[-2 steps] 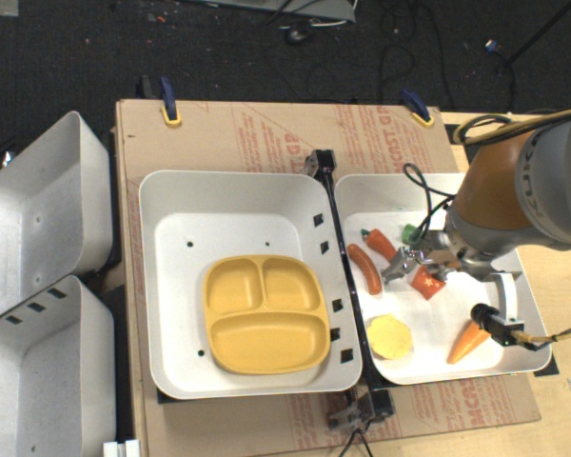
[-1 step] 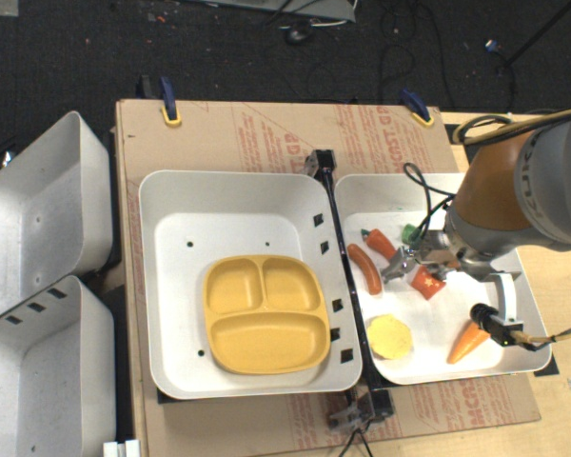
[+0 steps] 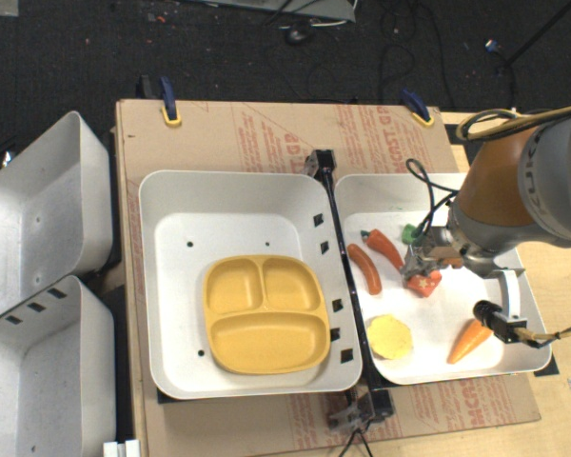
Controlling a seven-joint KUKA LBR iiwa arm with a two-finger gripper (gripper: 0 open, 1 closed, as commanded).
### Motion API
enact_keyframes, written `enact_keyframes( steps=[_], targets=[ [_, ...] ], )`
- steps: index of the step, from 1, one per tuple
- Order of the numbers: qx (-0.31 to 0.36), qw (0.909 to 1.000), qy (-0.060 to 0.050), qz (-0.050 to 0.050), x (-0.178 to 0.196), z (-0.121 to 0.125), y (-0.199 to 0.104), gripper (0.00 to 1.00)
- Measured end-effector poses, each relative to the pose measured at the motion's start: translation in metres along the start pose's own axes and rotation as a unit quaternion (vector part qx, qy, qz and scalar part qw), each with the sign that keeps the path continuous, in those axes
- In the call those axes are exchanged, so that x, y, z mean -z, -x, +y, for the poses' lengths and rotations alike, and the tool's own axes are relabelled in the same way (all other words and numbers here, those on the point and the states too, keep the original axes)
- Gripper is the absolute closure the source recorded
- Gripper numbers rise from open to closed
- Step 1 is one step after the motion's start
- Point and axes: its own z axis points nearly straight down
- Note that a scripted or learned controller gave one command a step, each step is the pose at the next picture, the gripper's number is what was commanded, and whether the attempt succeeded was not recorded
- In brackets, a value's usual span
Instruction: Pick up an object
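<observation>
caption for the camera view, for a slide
Gripper lowered over a red toy in the right bin; yellow tray left.

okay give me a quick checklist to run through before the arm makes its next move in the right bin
1. Gripper is over the right bin: ok.
2. Gripper is down at the red toy: ok.
3. Red toy is between the fingers: cannot tell.
4. The two sausages lie apart from the gripper: ok.
5. Carrot and yellow piece lie apart from the gripper: ok.
6. Yellow tray sits in the left bin, away from the arm: ok.

Small red strawberry-like object (image 3: pixel 424 281) with green top, right bin (image 3: pixel 438 374), just beside red sausages (image 3: pixel 365 268)
</observation>
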Motion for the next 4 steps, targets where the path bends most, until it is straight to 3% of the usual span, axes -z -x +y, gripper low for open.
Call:
enact_keyframes(
  steps=[3,4],
  targets=[
    [0.002,1.0,0.002,-0.001,0.136,0.002,0.005,1.0],
    [0.005,1.0,-0.001,0.001,0.124,-0.009,-0.048,1.0]
  ],
)
